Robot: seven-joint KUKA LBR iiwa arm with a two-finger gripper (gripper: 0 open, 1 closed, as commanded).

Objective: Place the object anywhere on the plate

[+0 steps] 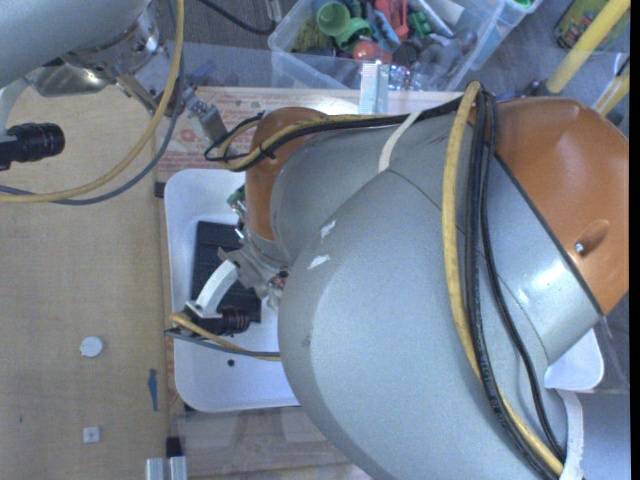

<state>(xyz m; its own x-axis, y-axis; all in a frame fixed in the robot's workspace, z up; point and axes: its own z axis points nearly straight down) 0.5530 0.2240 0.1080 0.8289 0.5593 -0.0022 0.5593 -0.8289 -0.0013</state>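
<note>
Smooth grey arm (400,318) | shallow white bin (185,208) | flat black slab (212,248), perhaps rectangular

A robotics lab: wooden bench (80,268), yellow cable (178,38), tub of toys (292,48).

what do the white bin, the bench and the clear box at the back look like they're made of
White bin: likely plastic, smooth with a soft sheen and rounded corners.
Bench: looks like wood or plywood, matte tan with faint grain.
Clear box: see-through plastic, the toys show through its walls.
</note>
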